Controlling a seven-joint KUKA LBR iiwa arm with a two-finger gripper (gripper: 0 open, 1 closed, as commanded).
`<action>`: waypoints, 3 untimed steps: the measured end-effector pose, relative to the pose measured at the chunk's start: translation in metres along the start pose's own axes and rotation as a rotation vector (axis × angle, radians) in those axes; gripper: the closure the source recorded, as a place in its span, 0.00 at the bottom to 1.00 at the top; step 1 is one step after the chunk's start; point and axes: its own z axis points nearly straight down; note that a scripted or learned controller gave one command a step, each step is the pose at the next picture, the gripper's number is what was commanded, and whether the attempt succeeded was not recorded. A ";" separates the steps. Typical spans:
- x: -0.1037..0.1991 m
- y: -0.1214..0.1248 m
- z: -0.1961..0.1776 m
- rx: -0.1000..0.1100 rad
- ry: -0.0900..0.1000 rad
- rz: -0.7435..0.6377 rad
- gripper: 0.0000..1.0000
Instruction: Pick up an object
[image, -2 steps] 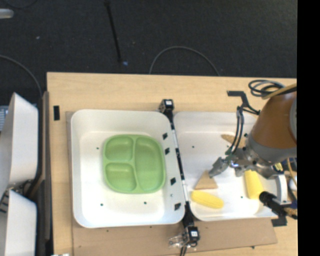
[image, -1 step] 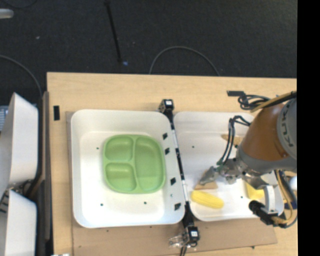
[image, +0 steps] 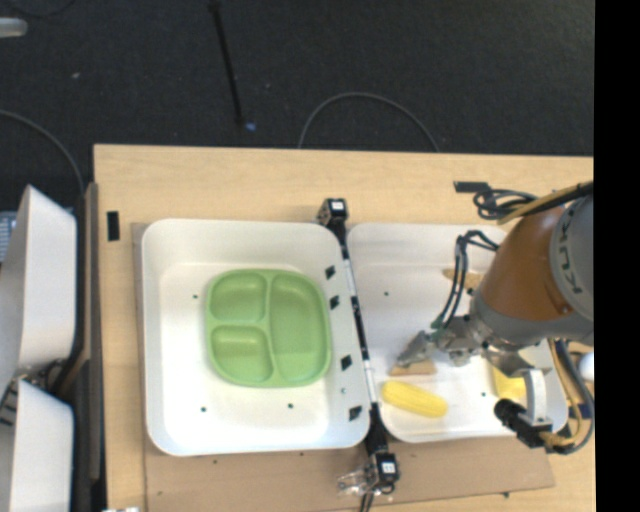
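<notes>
Hovering low in the right bin (image: 400, 255), my gripper (image: 418, 352) risked clipping the corn (image: 414, 399); its state I couldn't tell.

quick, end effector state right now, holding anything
End effector: low in the right bin, just above the yellow object; open or closed cannot be told, and nothing can be seen held in it.

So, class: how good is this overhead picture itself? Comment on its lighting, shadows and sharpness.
Camera view: soft, even light, with no hard glare on the white bins; the green tray and yellow object read clearly; a faint shadow lies beneath the arm; the gripper area is slightly blurred, so small detail there is hard to tell.
</notes>
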 end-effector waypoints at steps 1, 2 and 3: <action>-0.001 0.002 -0.012 -0.008 -0.003 0.005 1.00; -0.003 -0.001 -0.056 0.004 -0.004 -0.003 1.00; -0.004 0.002 -0.110 0.001 -0.004 -0.006 1.00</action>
